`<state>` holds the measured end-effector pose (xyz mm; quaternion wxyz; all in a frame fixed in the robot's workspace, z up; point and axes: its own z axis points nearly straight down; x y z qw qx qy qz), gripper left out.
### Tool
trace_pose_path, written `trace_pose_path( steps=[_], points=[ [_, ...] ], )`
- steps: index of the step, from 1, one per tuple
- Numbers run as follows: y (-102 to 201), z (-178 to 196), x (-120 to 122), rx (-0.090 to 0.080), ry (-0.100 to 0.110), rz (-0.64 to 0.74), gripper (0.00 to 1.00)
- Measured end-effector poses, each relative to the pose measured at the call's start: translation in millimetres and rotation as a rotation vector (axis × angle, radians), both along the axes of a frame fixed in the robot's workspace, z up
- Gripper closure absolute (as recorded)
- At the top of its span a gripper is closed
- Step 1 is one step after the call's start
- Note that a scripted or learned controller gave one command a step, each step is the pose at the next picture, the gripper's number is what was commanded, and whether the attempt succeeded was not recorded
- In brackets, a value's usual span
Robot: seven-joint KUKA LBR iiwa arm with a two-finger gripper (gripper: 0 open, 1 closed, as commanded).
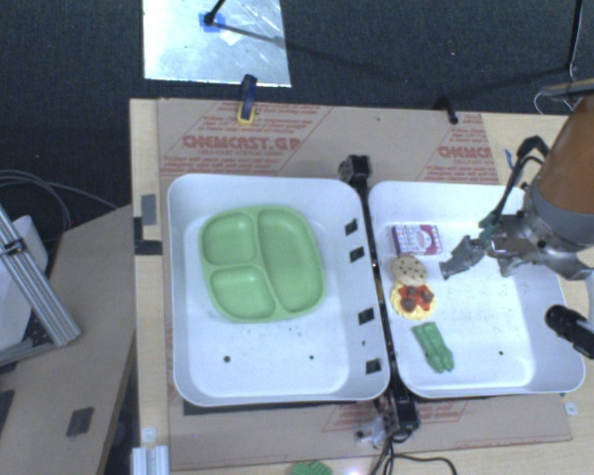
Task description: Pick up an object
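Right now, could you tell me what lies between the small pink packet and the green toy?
In the camera view, a cookie and a yellow-and-red toy lie between the pink packet and green toy.

- Light is bright and even, falling from above, with no strong single direction
- Both white bins [277, 384] are close to washed out, their walls losing detail
- The metal sheet [216, 28] at the top throws patchy glare
- Shadows are soft and short; a faint one lies under the hand [459, 262]
- The dark floor [59, 57] stays dim and grainy
- The whole view is slightly soft, small print hard to read
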<state>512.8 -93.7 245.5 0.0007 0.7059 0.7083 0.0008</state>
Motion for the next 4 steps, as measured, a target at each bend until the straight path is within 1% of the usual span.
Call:
trace_pose_path(
  steps=[1,2,3,4],
  points=[
    [3,-160,41,0.001,0.006,0.0,0.0],
    [1,-139,43,-0.001,-0.006,-0.002,1.0],
    [1,-140,43,-0.001,-0.006,-0.002,0.0],
    [-44,-162,5,0.0,0.005,-0.008,0.0]
  ],
)
